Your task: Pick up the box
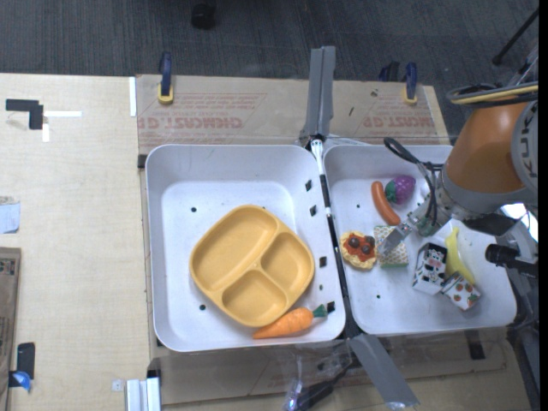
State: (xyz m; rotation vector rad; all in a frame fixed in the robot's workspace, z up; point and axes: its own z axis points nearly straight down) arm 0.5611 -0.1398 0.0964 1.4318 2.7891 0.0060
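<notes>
Nearest us, a carrot [288, 322] lies at the front edge of the left bin [163, 229], touching the yellow plate [250, 265] that takes up most of that bin; across the divider, in the right bin [360, 302], we find the box [430, 267], a small white carton with black cow patches, sitting toward the bin's right side; it touches a banana [456, 255] on its right and a second, fruit-printed carton [461, 293] at its lower right, and a sponge-like pad [392, 248] and a pizza toy [360, 250] lie just to its left.

We judge the box light and fairly stiff, likely thin card or plastic, smooth enough to slip and soft enough to dent under a hard squeeze; we would take it across its two broad faces near the middle, where the banana leaves the least room.

Its long axis seems to run from upper right to lower left, tilted a little off the bin wall; we cannot tell which end is the top.

Our tool [413, 224] hangs above and left of the box, near the pad and a sausage [384, 202]; we cannot tell its state.
</notes>
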